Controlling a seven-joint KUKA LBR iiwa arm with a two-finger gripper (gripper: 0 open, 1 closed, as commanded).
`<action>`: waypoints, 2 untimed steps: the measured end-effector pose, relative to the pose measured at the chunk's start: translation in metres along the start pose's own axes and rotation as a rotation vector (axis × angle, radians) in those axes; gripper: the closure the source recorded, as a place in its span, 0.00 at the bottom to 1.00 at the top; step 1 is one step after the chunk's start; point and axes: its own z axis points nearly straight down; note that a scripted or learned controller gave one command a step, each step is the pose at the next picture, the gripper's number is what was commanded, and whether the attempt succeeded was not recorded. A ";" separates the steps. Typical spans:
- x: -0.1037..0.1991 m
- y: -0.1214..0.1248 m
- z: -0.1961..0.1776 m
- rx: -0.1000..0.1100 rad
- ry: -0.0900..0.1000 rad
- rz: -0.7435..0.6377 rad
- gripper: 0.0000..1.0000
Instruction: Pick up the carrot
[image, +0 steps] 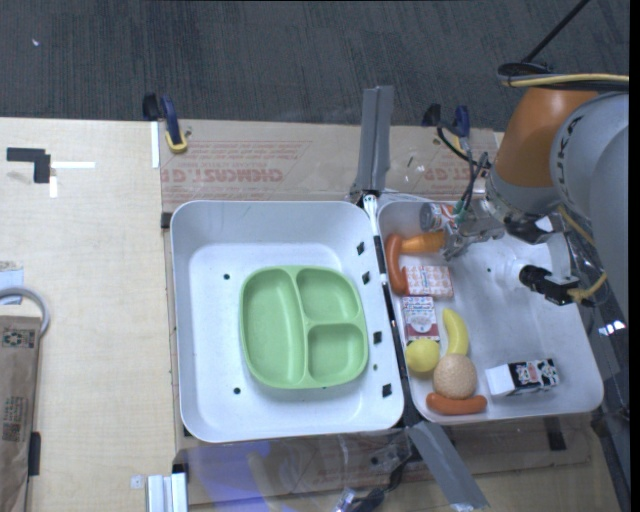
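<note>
Where pincer hovers, carrot alongside

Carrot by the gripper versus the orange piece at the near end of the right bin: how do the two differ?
The carrot lies at the right bin's far end, right beside the gripper; the orange piece lies at the near rim, far from it. The carrot borders a red-and-white carton, while the orange piece sits against a tan egg-shaped item. The carrot looks brighter orange, the other redder. Both are elongated, lie flat, and hug the bin's left side.

Pale wooden bench, dark floor
</note>
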 end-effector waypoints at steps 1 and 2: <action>0.006 0.003 -0.141 -0.011 -0.005 -0.268 1.00; 0.049 -0.042 -0.091 -0.008 -0.004 -0.557 1.00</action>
